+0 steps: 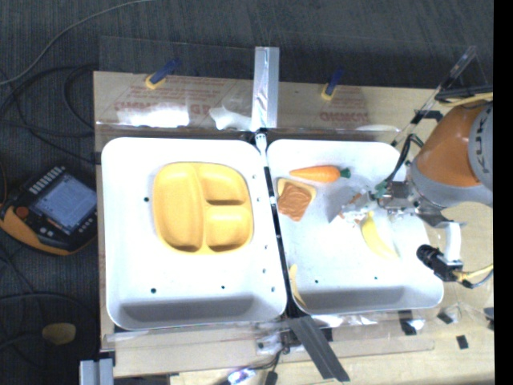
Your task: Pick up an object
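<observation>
Arm reached in from right, tool (370, 203) low over right bin (337, 291); finger state could not be told.

Candidates in right bin:
- carrot (314, 173), near back wall
- brown wedge-shaped piece (293, 200), by left wall
- banana (377, 237), just beside tool

All looked like light, rigid toy food with smooth, likely slippery skins. Banana judged best pick: take across narrow mid-body. Carrot tapered, so grip thick end.

Yellow divided tray (202, 207) sat in left bin (128, 279).
</observation>
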`<state>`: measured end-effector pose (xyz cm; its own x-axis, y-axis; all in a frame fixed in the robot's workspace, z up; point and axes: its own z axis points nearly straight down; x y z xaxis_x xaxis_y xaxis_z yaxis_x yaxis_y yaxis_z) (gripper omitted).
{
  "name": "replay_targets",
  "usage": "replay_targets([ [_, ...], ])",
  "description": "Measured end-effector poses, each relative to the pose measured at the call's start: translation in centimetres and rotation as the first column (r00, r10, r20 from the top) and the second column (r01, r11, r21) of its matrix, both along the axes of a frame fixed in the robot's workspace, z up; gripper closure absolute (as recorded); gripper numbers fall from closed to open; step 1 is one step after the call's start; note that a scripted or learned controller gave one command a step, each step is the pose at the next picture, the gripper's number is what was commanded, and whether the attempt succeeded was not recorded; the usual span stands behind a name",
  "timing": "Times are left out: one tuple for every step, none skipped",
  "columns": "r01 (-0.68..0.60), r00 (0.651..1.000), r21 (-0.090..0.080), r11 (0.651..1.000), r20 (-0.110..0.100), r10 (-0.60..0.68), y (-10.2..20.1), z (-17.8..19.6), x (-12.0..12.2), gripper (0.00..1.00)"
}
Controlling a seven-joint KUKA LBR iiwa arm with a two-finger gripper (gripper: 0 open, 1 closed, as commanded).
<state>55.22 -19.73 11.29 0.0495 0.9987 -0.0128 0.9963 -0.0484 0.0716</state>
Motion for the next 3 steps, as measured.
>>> replay_targets([
  [-0.025,1.0,-0.007,1.0,0.002,0.025,0.5,0.0,-2.0,0.0],
  [-0.034,0.999,0.0,0.999,0.008,0.034,0.9,1.5,-1.6,1.0],
  [-0.033,0.999,0.0,0.999,0.003,0.033,0.9,1.3,-1.7,0.0],
])
